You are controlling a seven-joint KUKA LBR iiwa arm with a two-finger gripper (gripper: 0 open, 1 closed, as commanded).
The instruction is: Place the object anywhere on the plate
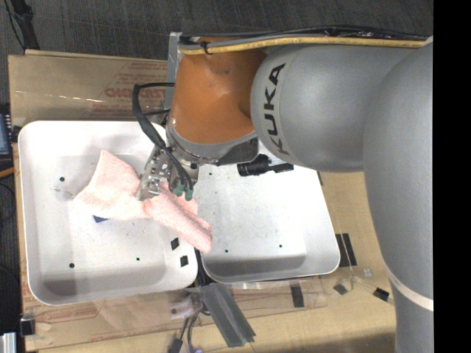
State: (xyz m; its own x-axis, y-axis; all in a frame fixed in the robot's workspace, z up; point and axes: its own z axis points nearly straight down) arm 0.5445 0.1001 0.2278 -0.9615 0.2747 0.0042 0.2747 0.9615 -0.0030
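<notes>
The grey arm (pixel 346 87) looms over the pink cloth (pixel 147 197), soft, light and likely floppy, draped from the left bin (pixel 44 271) across the divide toward the right bin (pixel 294 256), the gripper (pixel 165 182) clenched on its bunched middle.
</notes>
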